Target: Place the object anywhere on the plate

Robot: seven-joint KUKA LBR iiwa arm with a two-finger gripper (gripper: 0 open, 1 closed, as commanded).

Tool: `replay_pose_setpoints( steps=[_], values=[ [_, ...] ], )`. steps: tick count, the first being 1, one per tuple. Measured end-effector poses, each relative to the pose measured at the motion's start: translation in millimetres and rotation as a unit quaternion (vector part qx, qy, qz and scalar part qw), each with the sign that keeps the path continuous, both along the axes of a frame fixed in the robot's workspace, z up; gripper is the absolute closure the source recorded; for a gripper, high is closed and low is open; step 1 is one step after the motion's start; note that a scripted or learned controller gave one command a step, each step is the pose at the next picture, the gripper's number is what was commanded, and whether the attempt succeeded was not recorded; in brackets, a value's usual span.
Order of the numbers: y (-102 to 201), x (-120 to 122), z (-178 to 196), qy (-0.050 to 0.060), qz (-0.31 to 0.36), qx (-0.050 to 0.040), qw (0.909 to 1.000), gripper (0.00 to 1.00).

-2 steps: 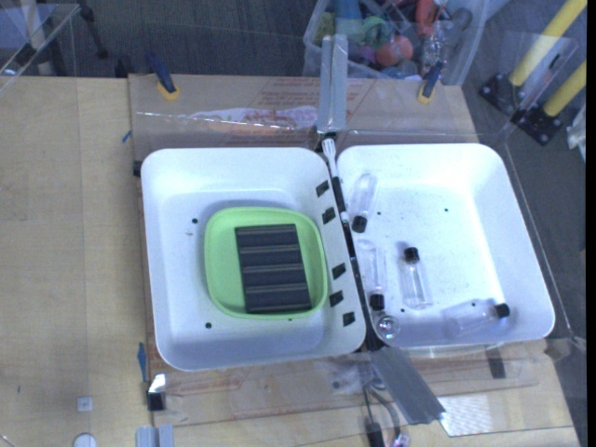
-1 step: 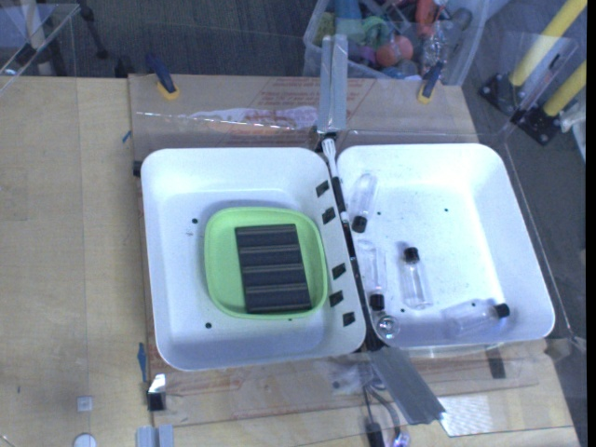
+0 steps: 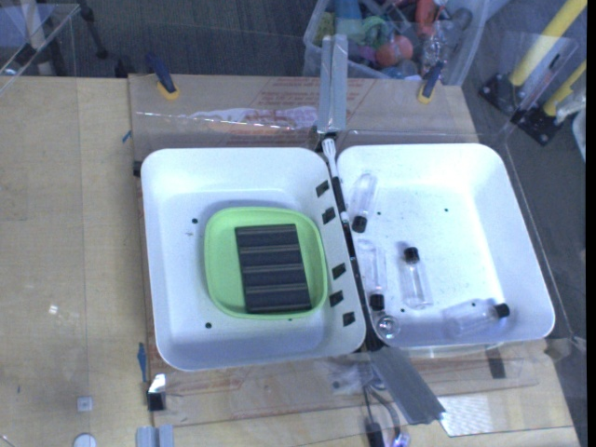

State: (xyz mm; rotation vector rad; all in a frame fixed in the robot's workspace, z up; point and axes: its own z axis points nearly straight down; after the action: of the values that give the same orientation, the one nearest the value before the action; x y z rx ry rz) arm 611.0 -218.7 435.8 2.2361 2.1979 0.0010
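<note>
A light green square plate (image 3: 218,266) lies in the left white bin (image 3: 168,212), a little toward its front. A dark grey ribbed block (image 3: 272,268) rests flat on the plate and covers most of its middle. In the right white bin (image 3: 466,194) lie several clear vials with black caps: one near the dividing wall at the back (image 3: 361,198), one further forward beside the wall (image 3: 372,273), one in the middle (image 3: 413,276), and one on its side at the front right (image 3: 475,317).
Black clips (image 3: 328,216) line the wall between the bins. A metal post (image 3: 332,87) stands behind the bins. A clear box of colourful toys (image 3: 400,17) sits at the back. Bare wooden bench (image 3: 65,250) lies left of the bins.
</note>
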Motion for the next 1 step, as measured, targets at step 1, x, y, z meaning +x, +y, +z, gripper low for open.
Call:
replay_pose_setpoints(
  steps=[1],
  values=[
    [-2.6,-0.9,-0.2,0.001,0.009,0.0002,1.0000,0.00]
  ],
)
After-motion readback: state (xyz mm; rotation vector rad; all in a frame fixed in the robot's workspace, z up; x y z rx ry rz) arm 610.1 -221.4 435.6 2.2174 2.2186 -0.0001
